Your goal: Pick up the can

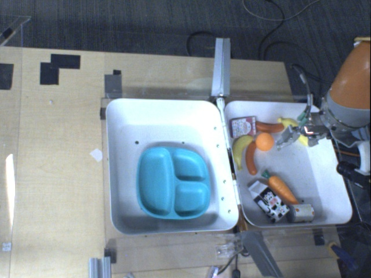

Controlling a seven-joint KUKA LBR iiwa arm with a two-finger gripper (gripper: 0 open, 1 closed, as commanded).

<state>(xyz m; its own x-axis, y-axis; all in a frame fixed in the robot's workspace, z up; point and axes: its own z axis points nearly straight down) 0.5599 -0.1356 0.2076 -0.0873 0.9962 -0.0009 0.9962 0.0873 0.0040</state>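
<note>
Two white bins sit side by side on your bench (58, 155). The left bin (122, 126) holds one item: a blue divided plate (173, 182) with three compartments, lying flat near the bin's middle.

The right bin (324, 178) holds the rest. Count as you see it:
- one can (301, 212), silver, lying on its side in the near right corner
- one small black-and-white box (270, 201), just left of the can, touching or nearly touching it
- one carrot (282, 189) with a green top, lying at a slant just above the box and can
- one orange ball-shaped fruit (264, 142)
- two sausage-like red pieces: one (251, 157) below the orange fruit, one (270, 127) above it
- two bananas: one (241, 148) by the left wall, one (287, 122) near the far wall
- one small dark red packet (243, 125) in the far left corner

The end effector (291, 136) hangs over the far right part of the right bin, just right of the orange fruit and well apart from the can. Its fingers stand apart, with nothing between them. The arm's orange band (352, 80) sits at the right edge.
</note>
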